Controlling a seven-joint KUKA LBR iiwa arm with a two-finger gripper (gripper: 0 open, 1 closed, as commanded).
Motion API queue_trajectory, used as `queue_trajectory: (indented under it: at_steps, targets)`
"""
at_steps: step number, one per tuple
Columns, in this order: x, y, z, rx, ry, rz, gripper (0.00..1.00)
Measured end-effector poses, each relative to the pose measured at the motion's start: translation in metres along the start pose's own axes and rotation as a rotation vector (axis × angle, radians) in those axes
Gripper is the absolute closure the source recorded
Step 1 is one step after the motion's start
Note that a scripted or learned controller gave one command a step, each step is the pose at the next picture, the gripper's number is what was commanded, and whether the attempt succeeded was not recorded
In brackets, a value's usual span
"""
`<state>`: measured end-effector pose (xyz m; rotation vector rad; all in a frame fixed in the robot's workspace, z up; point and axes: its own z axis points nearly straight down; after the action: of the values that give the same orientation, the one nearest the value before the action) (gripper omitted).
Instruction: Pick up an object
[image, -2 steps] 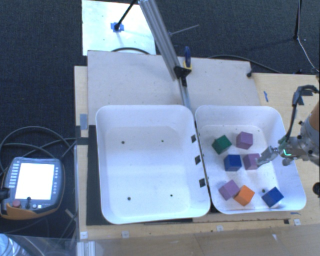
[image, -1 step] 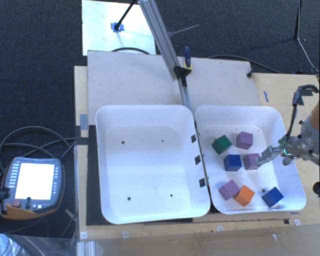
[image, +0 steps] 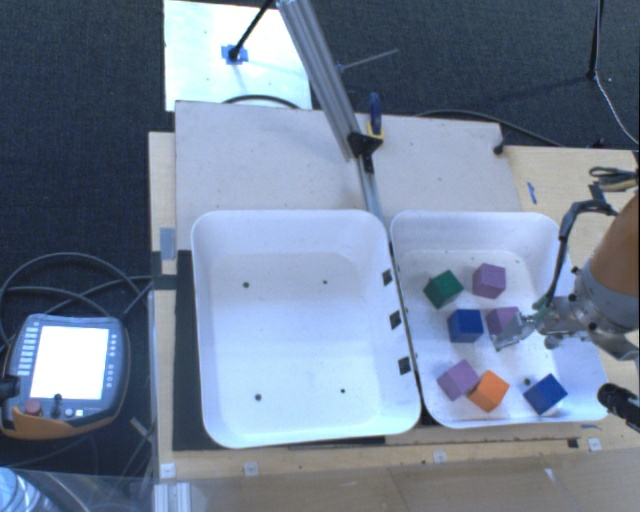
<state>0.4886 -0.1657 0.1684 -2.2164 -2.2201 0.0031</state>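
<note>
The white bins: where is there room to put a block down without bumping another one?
The left bin has the most bare floor, wall to wall. In the right bin, the free patch is the top strip above the green cube and purple cube. The middle and bottom are crowded with cubes, and the tool is there too.

two white bins (image: 300, 225) sit on a pale tabletop (image: 440, 150). in the right bin: a green cube (image: 442, 289), three purple cubes (image: 489, 280), two blue cubes (image: 465, 325) and one orange cube (image: 489, 391).
</note>
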Motion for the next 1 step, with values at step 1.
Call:
queue_trajectory:
  at_steps: [1]
  targets:
    - [-0.0028, 0.0044, 0.0611, 0.0, 0.0, 0.0, 0.0]
